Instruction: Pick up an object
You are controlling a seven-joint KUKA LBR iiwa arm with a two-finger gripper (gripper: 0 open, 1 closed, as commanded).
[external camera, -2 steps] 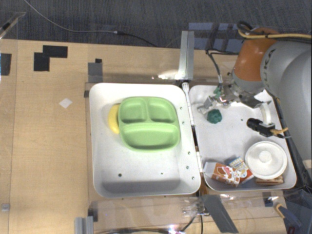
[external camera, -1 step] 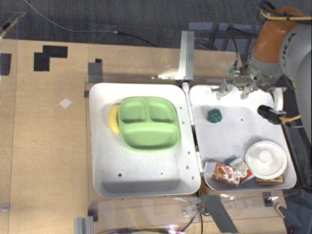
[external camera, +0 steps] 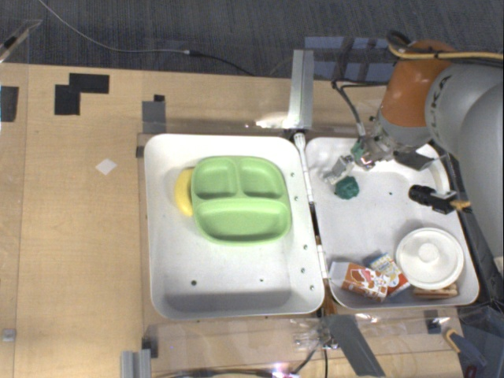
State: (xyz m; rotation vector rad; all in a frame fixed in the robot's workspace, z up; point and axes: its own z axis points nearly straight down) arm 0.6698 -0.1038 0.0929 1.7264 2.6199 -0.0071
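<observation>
My gripper [external camera: 340, 168] hangs over the back left part of the right bin [external camera: 378, 227], reaching in from the upper right. A small dark green object [external camera: 346, 187] lies on the bin floor just below and right of the gripper's tip, very close to it; whether they touch is not clear. Nearer the front of this bin sit a round white bowl [external camera: 428, 257] and a red and white snack box [external camera: 376, 279]. A brown flat thing [external camera: 438, 292] pokes out from under the bowl.
The left bin [external camera: 173, 258] holds a green divided plate [external camera: 239, 198] with a yellow object [external camera: 182, 192] partly hidden under its left side. A raised divider [external camera: 309, 211] separates the two bins. The arm's bulk covers the right bin's back right corner.
</observation>
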